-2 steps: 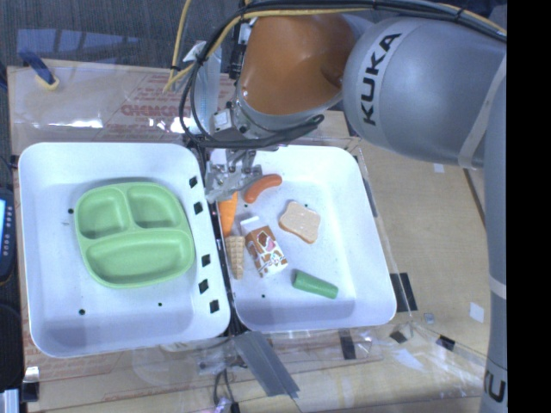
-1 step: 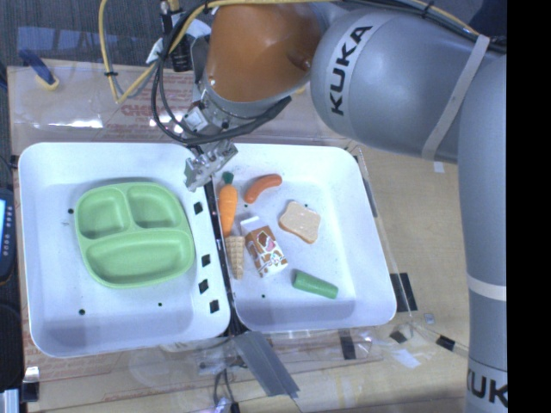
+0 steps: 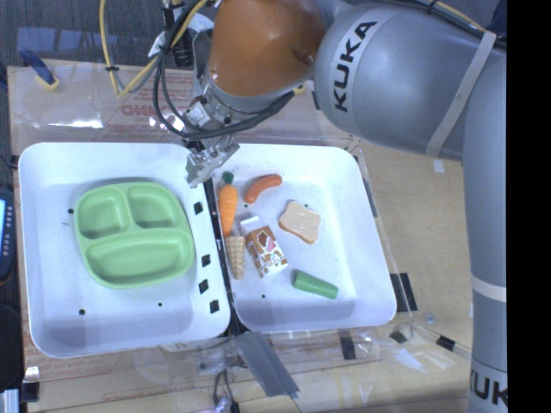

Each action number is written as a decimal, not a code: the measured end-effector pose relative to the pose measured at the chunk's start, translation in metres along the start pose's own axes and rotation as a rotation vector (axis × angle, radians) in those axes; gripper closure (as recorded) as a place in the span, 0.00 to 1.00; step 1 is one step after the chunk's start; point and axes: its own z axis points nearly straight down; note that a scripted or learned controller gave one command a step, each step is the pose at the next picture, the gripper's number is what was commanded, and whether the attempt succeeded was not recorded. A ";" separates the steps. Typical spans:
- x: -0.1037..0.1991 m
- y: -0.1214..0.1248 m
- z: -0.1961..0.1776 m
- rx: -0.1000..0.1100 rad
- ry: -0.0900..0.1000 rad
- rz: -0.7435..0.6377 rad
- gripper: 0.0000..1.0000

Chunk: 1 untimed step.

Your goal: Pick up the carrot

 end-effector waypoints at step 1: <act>-0.084 0.007 -0.035 0.000 0.001 -0.387 1.00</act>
